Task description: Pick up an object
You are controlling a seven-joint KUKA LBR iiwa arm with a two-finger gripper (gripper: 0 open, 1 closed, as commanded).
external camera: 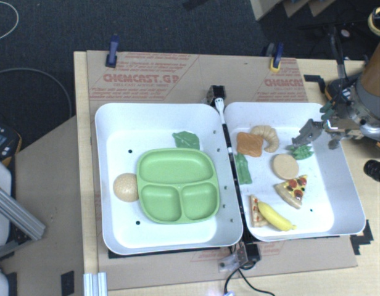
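Toy food pieces, any of which the task could mean, lie mostly in the right bin, with two more in the left bin. From where I stand, the biggest thing is the bench board, printed in red lettering and clamped at its far edge by a blue clip and a yellow clip. The two white bins sit side by side on it, touching along the middle. A green divided tray takes up much of the left bin, with a tan bun just beside its left edge and a green leaf near its far edge. The arm reaches in over the right bin's far right corner. Its gripper hangs there with the fingers spread wide, just above a small leafy green piece. Farther left in that bin lie a croissant touching an orange-brown toast slice, and a green strip near the dividing wall. A round biscuit, a pizza slice and a banana run toward the near edge.
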